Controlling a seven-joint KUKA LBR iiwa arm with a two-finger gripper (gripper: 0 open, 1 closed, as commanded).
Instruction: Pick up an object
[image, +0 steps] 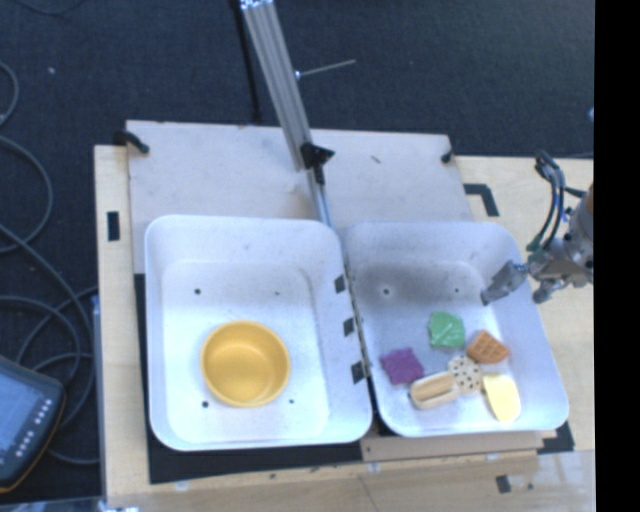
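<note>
Bench (230, 170); tool (522, 284) low over right bin (400, 250) rim, fingers spread, empty.

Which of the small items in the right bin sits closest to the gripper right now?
The green piece, the uppermost of the cluster, just below-left of the gripper. The orange piece lies slightly lower.

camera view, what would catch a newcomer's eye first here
The round yellow bowl stands out most, sitting alone in the left white bin. Next comes the cluster of small objects in the near part of the right white bin: a green piece, a purple piece, an orange-brown piece, a tan block and a pale yellow piece. The grey gripper hangs over that bin's right rim.
</note>
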